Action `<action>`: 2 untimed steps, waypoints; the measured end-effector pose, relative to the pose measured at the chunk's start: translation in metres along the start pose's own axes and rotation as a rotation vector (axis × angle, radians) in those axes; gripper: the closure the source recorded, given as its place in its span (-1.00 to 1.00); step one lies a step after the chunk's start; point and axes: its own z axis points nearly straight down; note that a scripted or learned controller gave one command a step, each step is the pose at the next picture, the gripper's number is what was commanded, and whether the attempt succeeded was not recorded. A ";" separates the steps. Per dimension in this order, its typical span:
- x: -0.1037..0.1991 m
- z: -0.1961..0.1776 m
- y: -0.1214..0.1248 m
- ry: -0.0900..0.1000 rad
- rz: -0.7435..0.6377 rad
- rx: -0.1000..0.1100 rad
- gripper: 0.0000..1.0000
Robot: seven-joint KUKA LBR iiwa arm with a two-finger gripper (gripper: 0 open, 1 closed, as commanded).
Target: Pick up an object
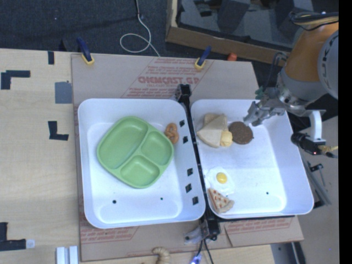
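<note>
2 shallow white bins sit side by side on a cardboard-covered bench. The left bin (pixel 91 164) holds a green divided plate (pixel 135 151) and, just beside its upper right edge, a small brown pastry (pixel 171 132). The right bin (pixel 275 175) holds a tan bread wedge (pixel 212 130) touching a yellow cheese piece (pixel 226 139), with a round brown patty (pixel 241 133) just beside them. Nearer the front lie a fried egg (pixel 221 179) and a pizza slice (pixel 220 202). The grey and orange arm reaches in from the right; its gripper (pixel 256 115) hangs just above the patty. Whether the pincer is released or clenched cannot be told.
</note>
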 end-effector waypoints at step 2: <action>0.004 -0.011 -0.001 0.001 -0.005 0.012 1.00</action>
